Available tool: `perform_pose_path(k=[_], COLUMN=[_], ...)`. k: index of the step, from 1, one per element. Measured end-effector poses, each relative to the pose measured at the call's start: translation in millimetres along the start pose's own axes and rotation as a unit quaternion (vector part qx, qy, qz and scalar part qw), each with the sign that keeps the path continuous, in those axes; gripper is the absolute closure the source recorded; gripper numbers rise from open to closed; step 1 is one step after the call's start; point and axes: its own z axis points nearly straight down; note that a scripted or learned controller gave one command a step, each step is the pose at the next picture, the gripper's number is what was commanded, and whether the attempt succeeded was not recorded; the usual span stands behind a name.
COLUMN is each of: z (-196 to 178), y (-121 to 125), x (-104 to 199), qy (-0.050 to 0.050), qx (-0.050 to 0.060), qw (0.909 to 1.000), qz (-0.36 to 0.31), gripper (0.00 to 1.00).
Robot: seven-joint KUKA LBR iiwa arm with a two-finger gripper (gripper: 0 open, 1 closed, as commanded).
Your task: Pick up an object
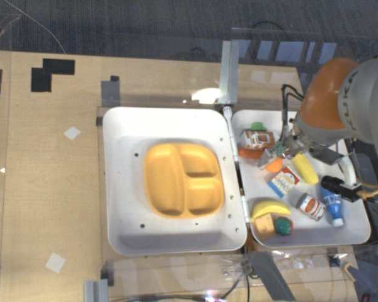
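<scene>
Yellow tray [179,180] sits in left bin [120,168]; toy corn [304,168] lies right of it in right bin [359,231], probably light, rigid, slick, so grip mid-length. Hand [282,148] is just left of corn, can't tell its opening

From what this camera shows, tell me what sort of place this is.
Likely a robotics lab bench set up for grasping trials. Two white bins sit side by side: the left bin holds a yellow divided tray, the right bin toy food such as a banana and corn. A grey arm reaches in.
</scene>
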Motion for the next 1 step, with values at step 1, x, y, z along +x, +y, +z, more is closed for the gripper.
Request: perform_pose_path(k=[1], z=[-95.9], y=[16.6], x=[32.1], qy=[0.001], qx=[0.002], qw=[0.9753], qz=[0.221], gripper=[1.0])
